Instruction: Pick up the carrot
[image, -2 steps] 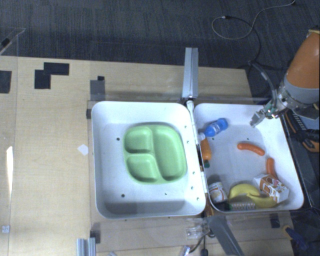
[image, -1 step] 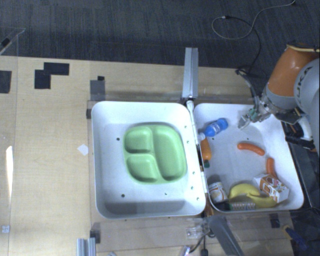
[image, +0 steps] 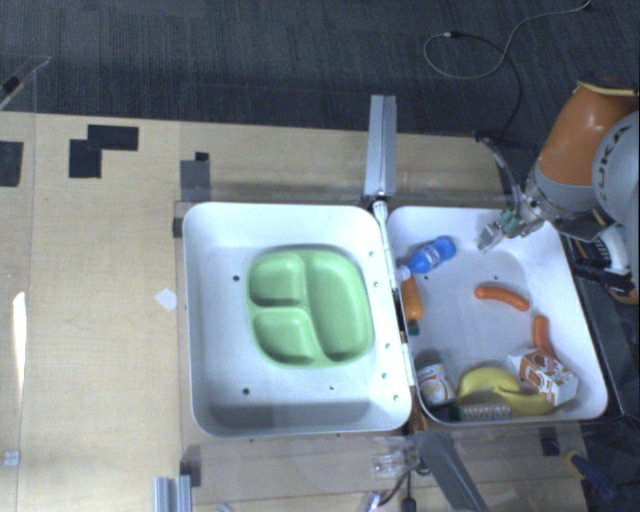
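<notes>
The carrot (image: 410, 299) is a short orange piece with a dark green end. It lies along the left wall of the right bin (image: 570, 300), just below a blue bottle (image: 431, 254). My gripper (image: 503, 230) hangs over the bin's far right corner, well to the right of the carrot and apart from it. Nothing shows between its tips.
The right bin also holds an orange-red sausage (image: 502, 296), a second small one (image: 541, 330), a banana (image: 497, 386), a juice carton (image: 545, 374), a small can (image: 432, 382) and a dark brush (image: 488, 411). The left bin (image: 210, 400) holds a green divided tray (image: 308, 304).
</notes>
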